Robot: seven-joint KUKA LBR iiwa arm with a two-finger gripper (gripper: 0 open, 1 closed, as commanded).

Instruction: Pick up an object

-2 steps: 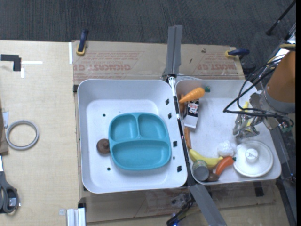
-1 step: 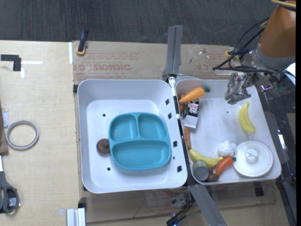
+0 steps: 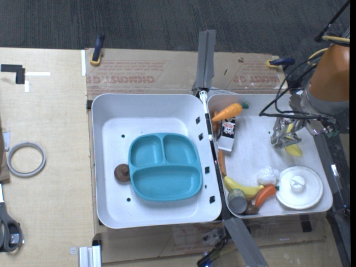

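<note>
The gripper (image 3: 286, 133) is hovering low in the right bin (image 3: 253, 143), right over a yellow object (image 3: 293, 148) (whether its fingers are gripping it cannot be told). A teal divided plate (image 3: 165, 167) is sitting in the left bin (image 3: 105, 149).

We see a dark carpet floor (image 3: 139, 10) at the top, with fine ribbed lines. Below it is a bench of pale wood (image 3: 44, 121). A sheet of brown cardboard (image 3: 150, 71) with red printed letters lies on the bench behind the two white bins (image 3: 105, 149). On the left part of the bench we see a roll of grey tape (image 3: 24, 158), lying flat, and near the lower left corner a pair of scissors (image 3: 10, 233). The light is even and soft, with weak shadows.
</note>
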